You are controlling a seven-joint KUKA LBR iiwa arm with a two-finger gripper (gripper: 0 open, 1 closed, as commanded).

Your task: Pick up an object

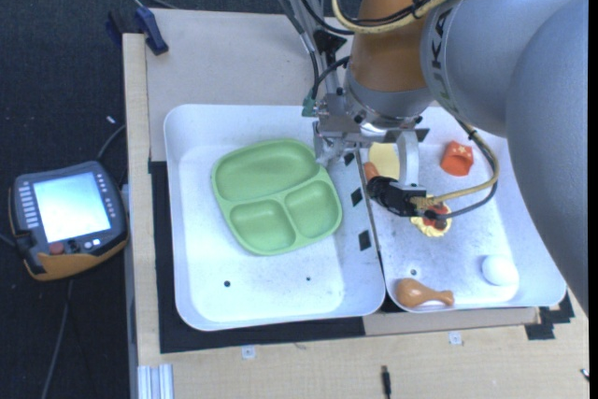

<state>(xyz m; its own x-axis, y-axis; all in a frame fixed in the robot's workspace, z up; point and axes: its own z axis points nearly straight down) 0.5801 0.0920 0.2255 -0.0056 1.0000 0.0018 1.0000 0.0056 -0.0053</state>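
My gripper (338,148) low over seam between bins, at upper right rim of green divided plate (277,194) in left bin (192,294). Nothing seen in its grasp. In right bin (537,280): orange block (456,159), white egg (498,270), brown drumstick (422,294), yellow piece (385,157).

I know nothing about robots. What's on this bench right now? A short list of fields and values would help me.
left bin: shallow, white, holds a green plastic divided plate
right bin: shallow, white, holds an orange block, a white egg-shaped ball, a tan drumstick-shaped toy and a yellow-and-red toy
arm: grey with an orange band, reaching in from the right
gripper: low over the divide between the bins, at the plate's upper right edge
beside the bench: handheld control pad with a lit screen
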